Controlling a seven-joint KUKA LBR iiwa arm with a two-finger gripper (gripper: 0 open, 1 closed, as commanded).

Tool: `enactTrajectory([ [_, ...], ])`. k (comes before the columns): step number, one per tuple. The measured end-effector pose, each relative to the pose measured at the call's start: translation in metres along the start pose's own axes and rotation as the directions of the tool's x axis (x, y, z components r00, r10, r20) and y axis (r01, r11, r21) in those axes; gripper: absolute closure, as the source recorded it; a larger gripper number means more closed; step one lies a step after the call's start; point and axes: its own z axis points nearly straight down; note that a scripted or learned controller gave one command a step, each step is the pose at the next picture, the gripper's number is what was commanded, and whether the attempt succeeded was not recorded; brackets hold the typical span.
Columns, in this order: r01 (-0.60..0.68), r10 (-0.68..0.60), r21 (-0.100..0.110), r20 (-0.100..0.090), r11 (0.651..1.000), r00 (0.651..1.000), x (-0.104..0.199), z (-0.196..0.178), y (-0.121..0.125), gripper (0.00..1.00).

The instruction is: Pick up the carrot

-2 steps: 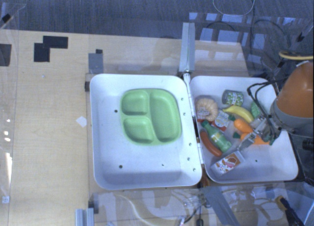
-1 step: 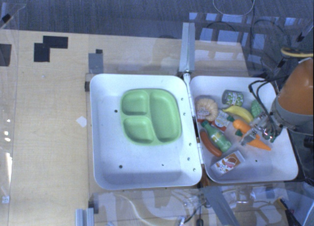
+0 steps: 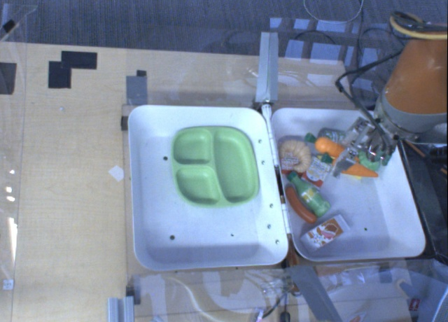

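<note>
The carrot is an orange tapered shape lying in the right bin, near its upper right. My gripper hangs directly over it, coming in from the right under the orange wrist band, and its metal parts hide the carrot's upper edge. Whether it touches the carrot cannot be told. A second orange rounded piece with a green top sits just left of the gripper. I cannot tell whether the two orange parts belong to one thing.
Left of the carrot in the right bin lie a tan bread roll, a white and red packet, a green bottle, a red sausage and a small carton. The left bin holds a green divided plate.
</note>
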Motion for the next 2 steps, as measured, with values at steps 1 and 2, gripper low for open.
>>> enactTrajectory([
  [1,-0.109,0.109,0.001,-0.004,0.994,0.994,0.005,0.071,0.002,1.0],
  [2,-0.108,0.108,-0.003,0.001,0.994,0.994,0.003,0.059,0.004,1.0],
])
